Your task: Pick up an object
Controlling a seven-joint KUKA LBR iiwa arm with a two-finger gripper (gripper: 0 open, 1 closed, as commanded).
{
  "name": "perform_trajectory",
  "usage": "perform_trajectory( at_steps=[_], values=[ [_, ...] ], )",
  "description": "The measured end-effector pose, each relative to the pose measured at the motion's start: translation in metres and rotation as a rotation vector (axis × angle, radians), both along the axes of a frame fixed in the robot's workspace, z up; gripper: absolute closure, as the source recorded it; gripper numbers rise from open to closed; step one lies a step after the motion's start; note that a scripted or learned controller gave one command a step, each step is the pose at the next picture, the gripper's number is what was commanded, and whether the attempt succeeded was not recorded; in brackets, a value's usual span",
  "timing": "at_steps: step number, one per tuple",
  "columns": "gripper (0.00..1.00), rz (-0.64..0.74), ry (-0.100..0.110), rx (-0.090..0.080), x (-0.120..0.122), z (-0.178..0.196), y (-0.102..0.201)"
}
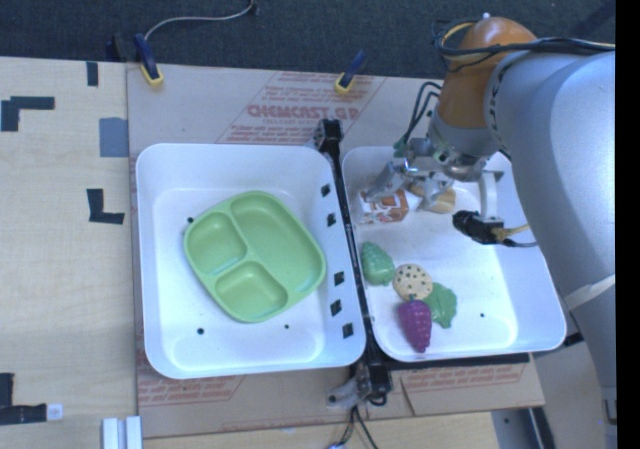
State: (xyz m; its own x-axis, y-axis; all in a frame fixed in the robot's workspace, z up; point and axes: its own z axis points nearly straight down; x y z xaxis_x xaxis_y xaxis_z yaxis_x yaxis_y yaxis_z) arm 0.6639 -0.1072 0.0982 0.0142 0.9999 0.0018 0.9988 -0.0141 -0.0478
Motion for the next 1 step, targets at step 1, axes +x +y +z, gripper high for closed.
perform_trajectory(
  at_steps=[1],
  values=[
    [1.0, -0.001, -0.007, -0.01, 0.0015, 0.014, -0.0047]
  ],
)
